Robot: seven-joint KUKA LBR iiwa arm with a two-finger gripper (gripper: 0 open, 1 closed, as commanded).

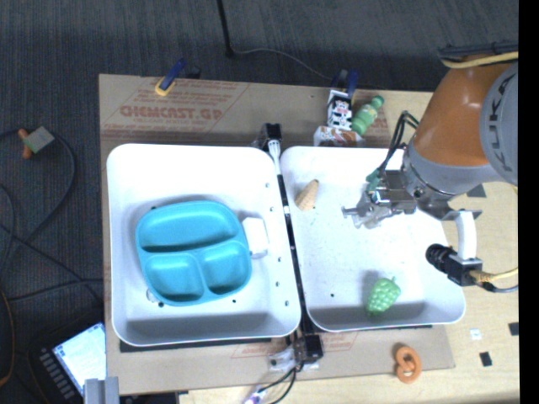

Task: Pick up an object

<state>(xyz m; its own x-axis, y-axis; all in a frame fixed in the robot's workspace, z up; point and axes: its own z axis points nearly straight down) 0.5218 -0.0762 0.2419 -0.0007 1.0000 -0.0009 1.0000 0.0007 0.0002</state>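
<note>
Right bin (438,314), white, shallow: holds a tan cone-shaped piece (306,194) near its upper left corner and a green knobbly fruit-like piece (382,295) near its front wall, the two well apart; left bin (118,225): holds a blue divided tray (194,251) with a small white block (255,234) at the tray's right edge; risk, as judged: the hand (364,212) hangs over bare bin floor between the two pieces, so a straight descent would likely close on nothing; a reach toward the green piece could push it against the front wall, and the cone may roll away under a one-sided touch; arm: grey with orange band, entering from the right, wrist low over the upper middle of the right bin, hand pointing left; hand state: nothing seen between its fingers, spread or pressed together cannot be told.
</note>
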